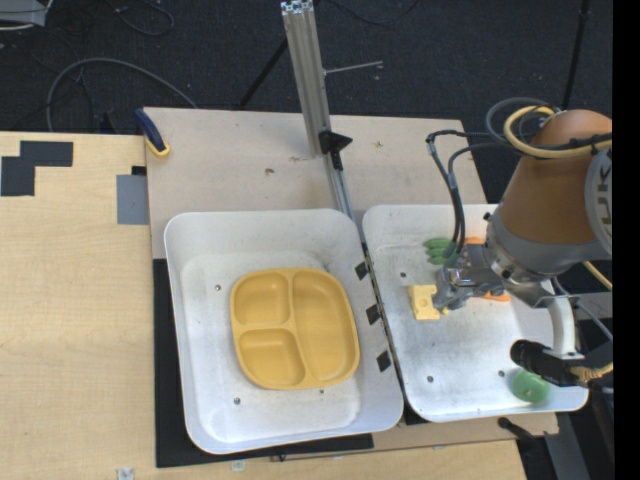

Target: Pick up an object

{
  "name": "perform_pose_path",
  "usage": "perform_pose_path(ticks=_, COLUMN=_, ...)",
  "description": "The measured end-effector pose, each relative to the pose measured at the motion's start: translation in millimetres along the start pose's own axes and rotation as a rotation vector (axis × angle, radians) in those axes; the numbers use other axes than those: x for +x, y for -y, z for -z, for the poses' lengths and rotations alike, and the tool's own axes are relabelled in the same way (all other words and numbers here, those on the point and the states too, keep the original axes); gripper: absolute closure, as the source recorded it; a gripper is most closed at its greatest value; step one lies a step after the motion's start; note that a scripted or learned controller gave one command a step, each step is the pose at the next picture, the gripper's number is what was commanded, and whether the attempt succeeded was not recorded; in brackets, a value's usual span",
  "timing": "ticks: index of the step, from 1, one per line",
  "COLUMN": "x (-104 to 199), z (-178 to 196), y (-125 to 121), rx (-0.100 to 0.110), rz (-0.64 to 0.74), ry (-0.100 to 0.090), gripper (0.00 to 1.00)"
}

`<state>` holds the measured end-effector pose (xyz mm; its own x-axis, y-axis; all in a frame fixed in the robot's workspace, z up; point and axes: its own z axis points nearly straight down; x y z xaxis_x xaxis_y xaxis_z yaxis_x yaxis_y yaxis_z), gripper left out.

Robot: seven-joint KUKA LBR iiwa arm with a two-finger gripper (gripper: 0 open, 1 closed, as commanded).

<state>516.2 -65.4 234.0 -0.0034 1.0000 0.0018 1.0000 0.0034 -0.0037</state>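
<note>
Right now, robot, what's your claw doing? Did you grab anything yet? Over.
Gripper low in right bin, beside yellow block; grip unconfirmed. Green pieces behind, green ball near corner. Yellow divided plate in left bin.

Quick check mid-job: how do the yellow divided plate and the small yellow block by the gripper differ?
The yellow divided plate lies in the left bin; the small yellow block lies in the right bin. The plate is far larger, rounded, with three compartments; the block is small, squarish and plain. The plate sits apart from the arm; the block lies right at the gripper. The plate is a deeper yellow, the block paler.
</note>
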Motion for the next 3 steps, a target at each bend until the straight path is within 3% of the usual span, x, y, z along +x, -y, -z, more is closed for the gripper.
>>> perform_pose_path(ticks=2, x=105, z=-7, y=-18, rx=0.0, rz=0.0, ry=0.001, gripper=1.0)
perform_pose_path(ticks=3, x=166, z=-2, y=-13, rx=0.0, rz=0.003, ry=0.0, gripper=1.0)
